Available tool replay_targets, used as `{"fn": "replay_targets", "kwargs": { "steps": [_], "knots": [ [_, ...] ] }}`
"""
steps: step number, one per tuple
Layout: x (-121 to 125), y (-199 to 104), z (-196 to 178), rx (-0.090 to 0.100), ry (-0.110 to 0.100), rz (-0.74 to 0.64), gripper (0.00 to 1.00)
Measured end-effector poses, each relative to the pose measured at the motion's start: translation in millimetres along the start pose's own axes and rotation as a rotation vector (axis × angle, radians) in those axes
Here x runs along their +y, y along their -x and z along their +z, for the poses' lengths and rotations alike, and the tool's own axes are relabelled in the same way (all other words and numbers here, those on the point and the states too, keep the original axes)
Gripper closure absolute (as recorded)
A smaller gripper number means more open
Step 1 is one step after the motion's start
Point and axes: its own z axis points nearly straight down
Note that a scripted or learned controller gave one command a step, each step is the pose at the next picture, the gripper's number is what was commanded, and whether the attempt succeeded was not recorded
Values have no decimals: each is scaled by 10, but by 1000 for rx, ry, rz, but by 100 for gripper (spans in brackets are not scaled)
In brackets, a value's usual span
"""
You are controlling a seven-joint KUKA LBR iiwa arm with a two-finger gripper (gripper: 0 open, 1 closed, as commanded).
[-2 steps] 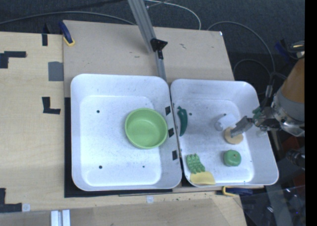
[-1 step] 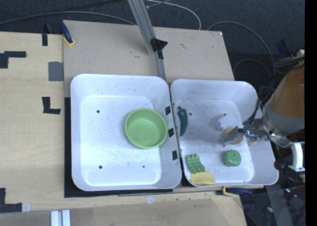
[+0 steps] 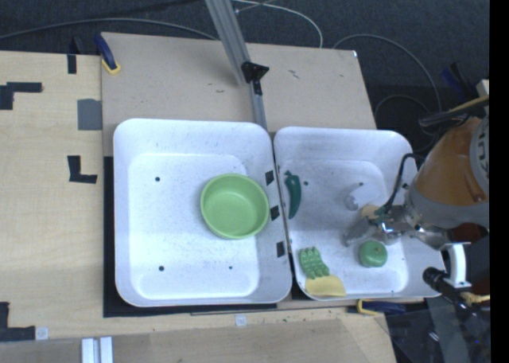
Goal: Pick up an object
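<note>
Dark carpet and loose white cables surround the pale wooden bench (image 3: 48, 218), which carries two shallow white bins side by side. We see a green bowl (image 3: 235, 206) sitting upright in the left bin (image 3: 135, 194), well apart from everything else. The right bin (image 3: 334, 150) holds the smaller pieces: a dark green pepper-shaped toy (image 3: 293, 193) close to the dividing wall, a ridged green block (image 3: 312, 260) near the front edge with a yellow sponge-like piece (image 3: 326, 286) touching it, and a round green object (image 3: 372, 255) toward the right side.

We find the arm (image 3: 449, 174) reaching in from the right, with its jaws (image 3: 362, 226) low over the right bin floor, just above and left of the round green object. Whether the jaws are apart or together we cannot tell; the metal parts blur into the speckled white plastic, and nothing visibly sits between them.

We judge the round green object the likeliest target, and the risks follow from that. It looks rounded and smooth, so an off-centre closing could squirt it sideways toward the bin wall. If the jaws descend beside it and not around it, they would close on air or scrape the floor. A small pale thing (image 3: 369, 211) lies near the jaws and could be nudged or caught instead.
</note>
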Motion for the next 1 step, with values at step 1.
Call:
{"fn": "replay_targets", "kwargs": {
  "steps": [1],
  "knots": [
    [7, -5, -124, 1, 2, -1, 100]
  ]
}}
